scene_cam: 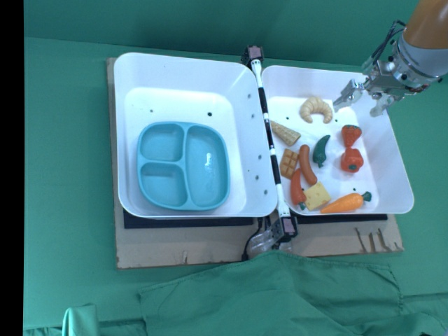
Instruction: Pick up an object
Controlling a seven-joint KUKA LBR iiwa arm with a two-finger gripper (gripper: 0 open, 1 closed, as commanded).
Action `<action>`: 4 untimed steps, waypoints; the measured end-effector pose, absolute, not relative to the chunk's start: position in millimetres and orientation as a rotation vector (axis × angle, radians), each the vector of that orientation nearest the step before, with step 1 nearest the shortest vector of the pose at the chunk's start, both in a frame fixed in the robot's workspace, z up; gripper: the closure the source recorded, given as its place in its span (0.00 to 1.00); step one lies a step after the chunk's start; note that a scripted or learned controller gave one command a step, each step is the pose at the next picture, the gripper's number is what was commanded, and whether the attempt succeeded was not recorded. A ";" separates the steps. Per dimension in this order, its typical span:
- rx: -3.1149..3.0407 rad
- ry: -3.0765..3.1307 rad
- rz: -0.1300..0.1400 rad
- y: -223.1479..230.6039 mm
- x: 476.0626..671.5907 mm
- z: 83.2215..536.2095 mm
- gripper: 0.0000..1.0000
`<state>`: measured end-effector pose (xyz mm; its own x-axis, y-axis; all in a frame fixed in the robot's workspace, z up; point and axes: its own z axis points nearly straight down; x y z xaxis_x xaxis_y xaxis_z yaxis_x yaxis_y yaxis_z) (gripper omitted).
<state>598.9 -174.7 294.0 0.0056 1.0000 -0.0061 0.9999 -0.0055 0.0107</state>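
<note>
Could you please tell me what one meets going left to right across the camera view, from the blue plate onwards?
Blue divided plate → waffle piece → croissant → orange carrot → gripper.

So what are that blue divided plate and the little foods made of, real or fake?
The blue divided plate looks like moulded plastic: even colour, a glossy highlight in its large compartment. The croissant and the carrot look like toy food, probably plastic, with flat uniform colours and smooth surfaces. The white bins seem like thin formed plastic.

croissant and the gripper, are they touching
Apart. The camera view shows white bin floor between the croissant and the gripper, which sits to its right with nothing between its open fingers.
</note>
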 end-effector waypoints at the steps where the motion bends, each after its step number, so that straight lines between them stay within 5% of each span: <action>1: 2.233 2.215 -0.007 -188.7 549.6 214.5 0.00; 2: 2.210 2.210 0.011 -186.6 619.4 294.7 0.00; 3: 2.223 2.219 -0.003 -182.0 639.8 231.6 0.00; 4: 2.209 2.211 0.012 -186.3 704.0 306.6 0.00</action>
<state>704.0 -186.3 306.6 -0.0008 1.0000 -0.0060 0.9999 0.0009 0.0164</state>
